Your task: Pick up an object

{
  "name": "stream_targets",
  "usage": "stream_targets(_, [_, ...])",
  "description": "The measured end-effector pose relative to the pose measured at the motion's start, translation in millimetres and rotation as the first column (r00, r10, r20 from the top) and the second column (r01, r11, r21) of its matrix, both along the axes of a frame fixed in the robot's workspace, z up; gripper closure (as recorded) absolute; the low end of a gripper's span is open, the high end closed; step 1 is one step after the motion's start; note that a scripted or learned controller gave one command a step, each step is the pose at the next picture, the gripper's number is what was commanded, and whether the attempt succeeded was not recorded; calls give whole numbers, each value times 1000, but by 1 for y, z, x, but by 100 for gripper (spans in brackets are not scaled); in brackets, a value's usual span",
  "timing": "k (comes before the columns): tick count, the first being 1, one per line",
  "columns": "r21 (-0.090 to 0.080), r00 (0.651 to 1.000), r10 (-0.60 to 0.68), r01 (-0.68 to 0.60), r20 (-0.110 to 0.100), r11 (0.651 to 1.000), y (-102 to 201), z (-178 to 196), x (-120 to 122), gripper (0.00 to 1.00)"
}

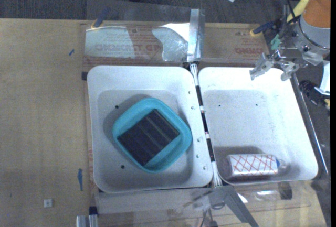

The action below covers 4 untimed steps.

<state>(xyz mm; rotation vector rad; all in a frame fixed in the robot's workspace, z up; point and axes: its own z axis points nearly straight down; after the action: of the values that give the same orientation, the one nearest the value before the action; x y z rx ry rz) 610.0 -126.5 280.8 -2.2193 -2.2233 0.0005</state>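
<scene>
Camera view looks down at a slant on a tan worktop [37, 89] carrying two white bins side by side. Lying in the left bin [100, 84] is a teal square dish [181, 137], turned like a diamond, with a dark ridged block [147, 137] resting inside it. Near the front wall of the right bin [252, 110] lies a tube [254, 164] on its side, white with a red crosshatch pattern, its cap end pointing right. The arm [317, 11] comes in at the upper right, its orange band showing above grey metal. Its pincer [273, 67] hangs over the rear right corner of the right bin, well apart from the tube; two metal fingers [261, 68] splay outward with a gap between them, pinching nothing. Clear plastic sheeting [136, 37] lies behind the bins.
</scene>
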Motion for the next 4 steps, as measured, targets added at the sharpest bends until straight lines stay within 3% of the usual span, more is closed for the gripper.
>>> stream_targets(1, [0, 989, 149, -149, 1, 989, -24, -134, -82, 0])
stream_targets(2, [-3, 994, 113, -113, 9, 994, 6, -193, 6, 0])
stream_targets(3, [-2, 960, 280, -280, 3, 960, 7, -69, 49, 0])
stream_targets(4, [-1, 981, 194, -194, 1, 981, -31, -44, -5, 0])
